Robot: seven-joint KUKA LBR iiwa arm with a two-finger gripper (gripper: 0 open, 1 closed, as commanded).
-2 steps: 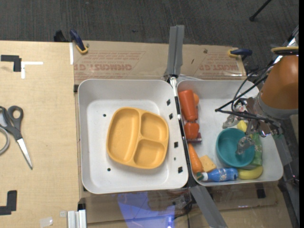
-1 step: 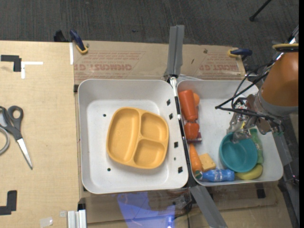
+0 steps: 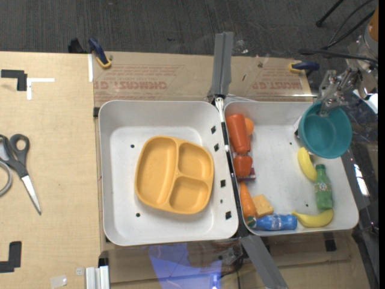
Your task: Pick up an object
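Presently, teal bowl (image 3: pixel 325 132) seen raised at right bin (image 3: pixel 278 155) far corner, rim apparently clenched by jaws of gripper (image 3: pixel 332 100); bananas, bottle lying below-left, untouched.

I work in a robotics lab, not a home. My worktop (image 3: pixel 48 161) is bare plywood marked with black tape corners and a white tape cross, with scissors (image 3: pixel 21 167) lying at nine o'clock. Two shallow white bins (image 3: pixel 111 179) sit side by side on printed cardboard (image 3: pixel 150 80), which blue clamps (image 3: pixel 99 52) pin down at eleven and one o'clock. Toy food and a yellow divided plate (image 3: pixel 174 174) fill the bins as test props. Dark carpet (image 3: pixel 150 11) runs along twelve o'clock, with stand legs and cables at two o'clock.
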